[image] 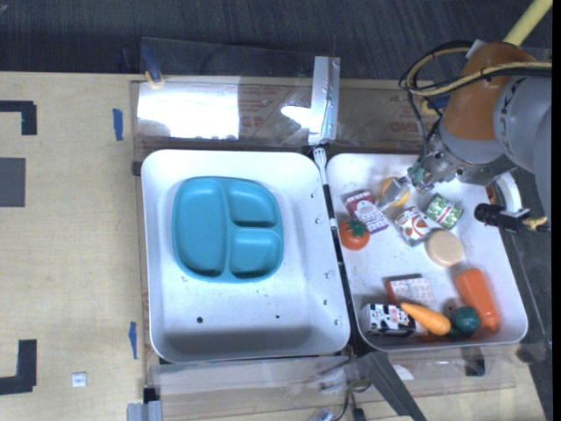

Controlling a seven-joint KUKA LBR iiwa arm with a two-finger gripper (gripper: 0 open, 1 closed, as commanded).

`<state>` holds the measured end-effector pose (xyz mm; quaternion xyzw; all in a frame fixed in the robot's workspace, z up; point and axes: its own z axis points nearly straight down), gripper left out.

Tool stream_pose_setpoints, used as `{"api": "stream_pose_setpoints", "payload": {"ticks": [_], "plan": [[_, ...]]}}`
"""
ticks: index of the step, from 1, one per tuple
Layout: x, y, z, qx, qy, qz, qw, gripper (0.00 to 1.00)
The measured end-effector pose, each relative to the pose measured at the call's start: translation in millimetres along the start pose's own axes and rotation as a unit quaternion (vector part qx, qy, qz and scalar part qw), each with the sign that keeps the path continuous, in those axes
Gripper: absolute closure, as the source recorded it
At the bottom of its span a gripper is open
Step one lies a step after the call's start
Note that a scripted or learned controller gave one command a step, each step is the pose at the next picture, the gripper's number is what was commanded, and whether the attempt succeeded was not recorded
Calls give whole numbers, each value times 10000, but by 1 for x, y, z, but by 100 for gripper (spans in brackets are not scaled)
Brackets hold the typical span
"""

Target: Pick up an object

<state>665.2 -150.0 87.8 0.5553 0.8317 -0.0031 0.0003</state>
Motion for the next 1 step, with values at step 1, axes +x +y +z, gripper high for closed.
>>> {"api": "stream_pose_setpoints", "payload": {"ticks": [1], "plan": [[1,4,-13,-51,-12,-13,10000,100]]}}
